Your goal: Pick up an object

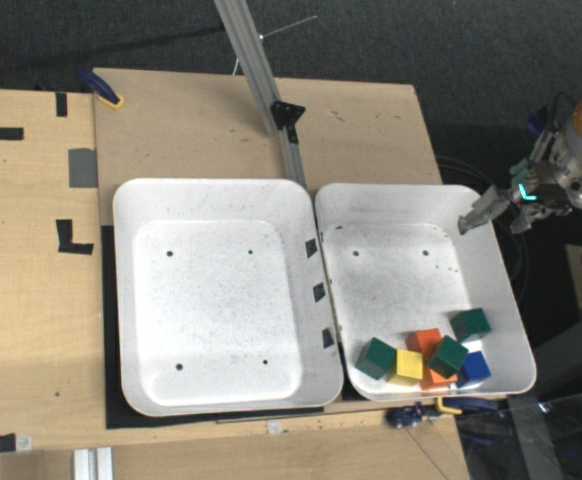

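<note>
Camera view, one slanted look down on the worktop (pixel 221 108).

Item 1. Worktop: pale wood-grain board with scattered black tape marks at its 9 o'clock side; flat, matt. A grey metal rail (pixel 256 58) crosses it diagonally from 12 o'clock toward the seam between the bins, probably a fixture strut.

Item 2. Left bin (pixel 131 268): shallow white tray, rounded corners, speckled floor with four small dark dots.

Item 3. Right bin (pixel 491 268): same make, touching the left bin along the seam. It carries the task's things, all heaped at its 5 o'clock corner, likely because they slid or were dropped there against the wall.

Item 4. Block cluster: small hard cubes with a smooth, painted look. Dark green block (pixel 376 357) at the cluster's 9 o'clock end; yellow block (pixel 408 365) just beside it; orange block (pixel 424 341) above; a second green block (pixel 449 354) leaning on them; a third green block (pixel 470 322) slightly apart at 1 o'clock; blue block (pixel 474 367) against the bin wall. Several touch and tilt, so a clean grasp looks harder than on a lone cube.

Item 5. Claw (pixel 491 210): at the right bin's 2 o'clock rim, well apart from the cluster, nothing between its fingers; they appear spread. Pick not yet begun.
</note>
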Available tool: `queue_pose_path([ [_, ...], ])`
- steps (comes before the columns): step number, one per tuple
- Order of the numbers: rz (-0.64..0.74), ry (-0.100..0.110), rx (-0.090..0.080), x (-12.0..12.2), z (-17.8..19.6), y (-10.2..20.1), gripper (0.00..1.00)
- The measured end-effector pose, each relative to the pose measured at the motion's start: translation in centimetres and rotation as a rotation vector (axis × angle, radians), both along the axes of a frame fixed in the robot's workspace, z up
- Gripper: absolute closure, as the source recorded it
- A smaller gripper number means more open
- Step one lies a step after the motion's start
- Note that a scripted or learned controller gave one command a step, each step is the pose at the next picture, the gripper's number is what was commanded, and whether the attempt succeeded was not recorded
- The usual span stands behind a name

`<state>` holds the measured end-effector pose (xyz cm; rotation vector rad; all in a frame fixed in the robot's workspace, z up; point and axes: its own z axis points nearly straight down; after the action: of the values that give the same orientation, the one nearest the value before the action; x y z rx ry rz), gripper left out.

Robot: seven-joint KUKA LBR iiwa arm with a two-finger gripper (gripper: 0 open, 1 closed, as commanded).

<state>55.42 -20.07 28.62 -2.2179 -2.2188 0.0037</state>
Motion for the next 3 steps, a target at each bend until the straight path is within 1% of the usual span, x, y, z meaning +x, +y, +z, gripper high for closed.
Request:
queue_pose_path([
  [1,0.002,-0.004,-0.001,0.1,0.2,0.0,0.0],
  [2,0.001,0.002,0.0,0.4,-5.8,0.8,0.0],
  [3,0.001,0.002,-0.001,0.9,-10.6,1.5,0.0],
])
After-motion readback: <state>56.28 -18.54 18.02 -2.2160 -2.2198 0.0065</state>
